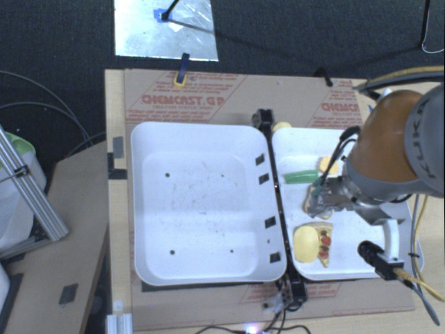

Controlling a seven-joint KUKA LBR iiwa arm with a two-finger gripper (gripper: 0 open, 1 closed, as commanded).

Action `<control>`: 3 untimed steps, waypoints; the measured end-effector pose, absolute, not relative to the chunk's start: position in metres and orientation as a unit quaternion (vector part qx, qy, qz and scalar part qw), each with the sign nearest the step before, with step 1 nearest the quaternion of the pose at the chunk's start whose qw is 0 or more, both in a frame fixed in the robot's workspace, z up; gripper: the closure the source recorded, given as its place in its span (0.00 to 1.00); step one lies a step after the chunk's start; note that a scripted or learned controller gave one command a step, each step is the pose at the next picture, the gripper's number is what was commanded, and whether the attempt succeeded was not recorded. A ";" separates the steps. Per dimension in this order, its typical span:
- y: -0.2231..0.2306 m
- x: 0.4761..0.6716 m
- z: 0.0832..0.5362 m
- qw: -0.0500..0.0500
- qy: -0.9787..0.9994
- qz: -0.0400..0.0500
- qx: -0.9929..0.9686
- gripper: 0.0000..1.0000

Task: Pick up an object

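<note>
The right bin [300,139] holds a green stick-like object [300,177], a pale yellow round piece [328,163] partly behind the arm, and a yellow and red object [312,244] near the front. My gripper [318,205] hangs low over the bin's middle, between the green object and the yellow and red one. Its metal tip is small and partly hidden by the wrist. The grey arm with its orange band [389,141] covers the bin's right half.
The left bin [201,200] lies beside the right one, parted by a black divider with clips [272,186]. A small yellow item [281,126] rests at the divider's far end. Cardboard lies under both bins. A metal plate [165,19] sits beyond.
</note>
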State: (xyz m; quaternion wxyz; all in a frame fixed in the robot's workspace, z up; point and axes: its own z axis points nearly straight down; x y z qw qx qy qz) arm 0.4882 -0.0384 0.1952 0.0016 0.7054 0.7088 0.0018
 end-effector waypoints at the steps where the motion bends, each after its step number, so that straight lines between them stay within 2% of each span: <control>1: 0.022 0.511 0.258 0.002 0.711 0.004 0.703 1.00; 2: 0.013 0.487 0.351 0.003 0.709 0.004 0.705 1.00; 3: 0.043 0.571 0.191 -0.001 0.710 -0.002 0.705 1.00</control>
